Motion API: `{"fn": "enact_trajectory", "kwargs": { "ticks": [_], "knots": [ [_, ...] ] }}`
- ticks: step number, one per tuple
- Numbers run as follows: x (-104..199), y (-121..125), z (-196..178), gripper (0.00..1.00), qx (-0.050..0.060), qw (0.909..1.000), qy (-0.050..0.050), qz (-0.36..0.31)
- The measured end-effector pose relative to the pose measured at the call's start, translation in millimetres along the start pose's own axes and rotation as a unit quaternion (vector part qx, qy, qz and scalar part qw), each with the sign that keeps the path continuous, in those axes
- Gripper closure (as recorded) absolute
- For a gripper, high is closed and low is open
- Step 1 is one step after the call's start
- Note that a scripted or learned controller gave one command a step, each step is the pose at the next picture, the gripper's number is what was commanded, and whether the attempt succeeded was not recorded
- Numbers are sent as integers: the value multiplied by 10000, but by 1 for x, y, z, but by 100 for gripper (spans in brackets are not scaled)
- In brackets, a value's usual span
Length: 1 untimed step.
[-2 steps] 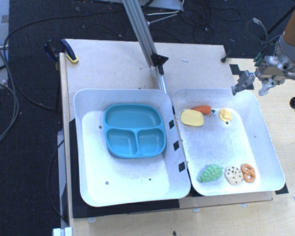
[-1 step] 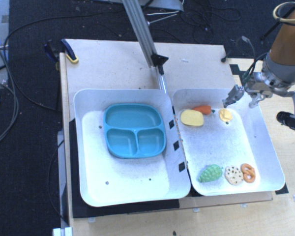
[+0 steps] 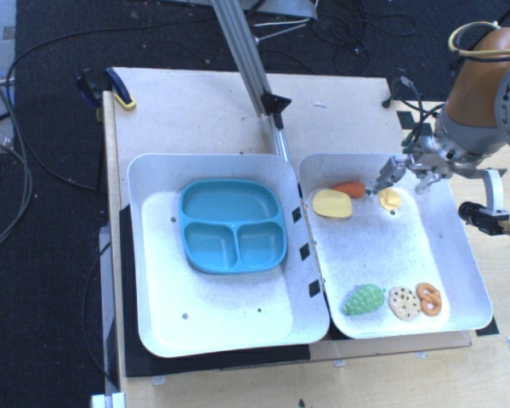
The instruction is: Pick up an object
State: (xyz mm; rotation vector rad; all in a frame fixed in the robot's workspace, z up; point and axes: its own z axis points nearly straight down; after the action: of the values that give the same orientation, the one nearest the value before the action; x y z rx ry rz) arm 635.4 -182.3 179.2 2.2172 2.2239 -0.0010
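Small yellow piece (image 3: 390, 199): upper part of right bin (image 3: 459, 253), right at the gripper (image 3: 401, 179) tip; roundish, no clear long axis.
Fingers: near that piece, can't tell how far open or whether they grip it (too blurred).
Right bin, top: pale yellow lump (image 3: 332, 204), long axis roughly left-right; orange-red item (image 3: 350, 189) touching it behind.
Right bin, bottom row: green bumpy item (image 3: 363, 299), cookie (image 3: 403, 303), pretzel (image 3: 429, 298).
Left bin (image 3: 153, 313): blue divided tray (image 3: 233, 226), three compartments.
Surface (image 3: 195, 109): carries both bins side by side.
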Motion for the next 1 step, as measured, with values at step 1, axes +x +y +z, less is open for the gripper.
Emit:
{"fn": "enact_trajectory", "kwargs": {
  "ticks": [1],
  "knots": [
    [-2,7,59,0,0,10000,0,-1]
  ]
}}
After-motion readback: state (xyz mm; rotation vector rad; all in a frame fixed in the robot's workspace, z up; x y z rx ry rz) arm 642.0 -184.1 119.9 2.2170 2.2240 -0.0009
